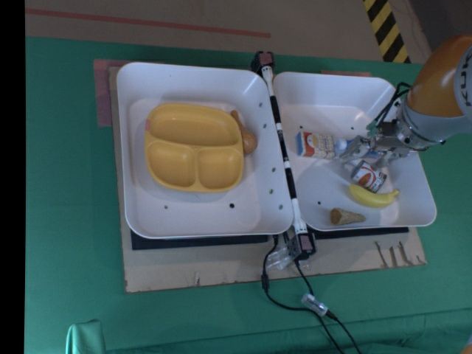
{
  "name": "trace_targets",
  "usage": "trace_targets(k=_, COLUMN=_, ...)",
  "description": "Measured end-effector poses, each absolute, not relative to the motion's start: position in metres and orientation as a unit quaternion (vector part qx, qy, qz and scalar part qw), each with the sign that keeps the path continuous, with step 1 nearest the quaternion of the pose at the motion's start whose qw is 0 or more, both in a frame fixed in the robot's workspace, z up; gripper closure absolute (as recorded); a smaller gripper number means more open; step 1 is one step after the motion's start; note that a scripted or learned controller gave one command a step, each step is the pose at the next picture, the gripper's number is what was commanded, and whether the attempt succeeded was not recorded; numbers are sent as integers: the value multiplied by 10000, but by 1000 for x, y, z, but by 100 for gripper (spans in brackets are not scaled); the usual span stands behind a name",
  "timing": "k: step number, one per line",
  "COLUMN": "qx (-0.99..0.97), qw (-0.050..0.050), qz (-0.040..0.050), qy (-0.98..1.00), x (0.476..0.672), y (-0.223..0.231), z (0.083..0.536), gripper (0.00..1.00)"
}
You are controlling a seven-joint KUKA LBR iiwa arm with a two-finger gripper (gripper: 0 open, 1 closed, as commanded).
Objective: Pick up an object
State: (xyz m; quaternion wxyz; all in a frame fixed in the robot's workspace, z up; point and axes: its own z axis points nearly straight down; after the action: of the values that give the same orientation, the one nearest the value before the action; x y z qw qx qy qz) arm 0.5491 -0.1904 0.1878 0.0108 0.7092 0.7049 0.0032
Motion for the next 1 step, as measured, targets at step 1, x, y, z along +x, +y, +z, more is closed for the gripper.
trace_targets(k=1, qx=7120, qw=196, qz=49, qy=7019, x=551, y=-195, z=204, gripper=100)
